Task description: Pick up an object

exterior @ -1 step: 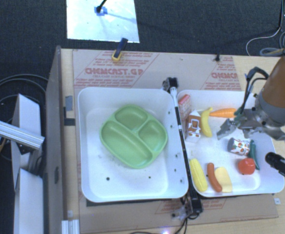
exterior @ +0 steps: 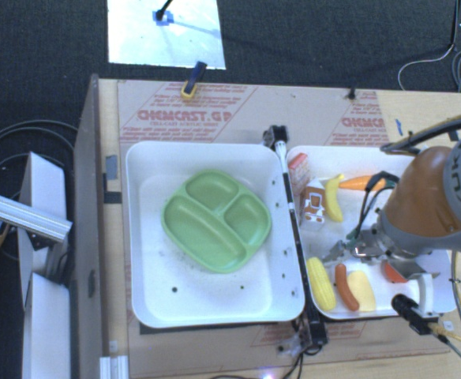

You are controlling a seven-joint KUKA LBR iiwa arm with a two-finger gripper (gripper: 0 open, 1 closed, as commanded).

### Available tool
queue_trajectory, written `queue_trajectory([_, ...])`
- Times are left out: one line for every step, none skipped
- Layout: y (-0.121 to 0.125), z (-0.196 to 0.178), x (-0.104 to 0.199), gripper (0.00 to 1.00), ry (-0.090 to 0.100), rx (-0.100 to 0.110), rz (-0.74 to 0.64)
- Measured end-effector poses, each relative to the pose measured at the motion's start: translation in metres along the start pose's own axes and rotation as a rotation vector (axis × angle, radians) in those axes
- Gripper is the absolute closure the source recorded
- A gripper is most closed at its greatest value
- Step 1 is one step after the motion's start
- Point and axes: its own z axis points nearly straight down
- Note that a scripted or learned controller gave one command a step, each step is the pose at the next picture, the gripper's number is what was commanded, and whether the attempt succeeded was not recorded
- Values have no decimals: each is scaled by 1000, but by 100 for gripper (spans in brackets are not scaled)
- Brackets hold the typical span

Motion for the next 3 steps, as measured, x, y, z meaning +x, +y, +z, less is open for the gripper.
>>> queue_trajectory([70, -13, -6, 0, -4, -11, -8])
queue_trajectory([163, -6, -23, 0, 5, 19, -4])
queue_trajectory([163, -16, -24, 100, -2, 3, -5])
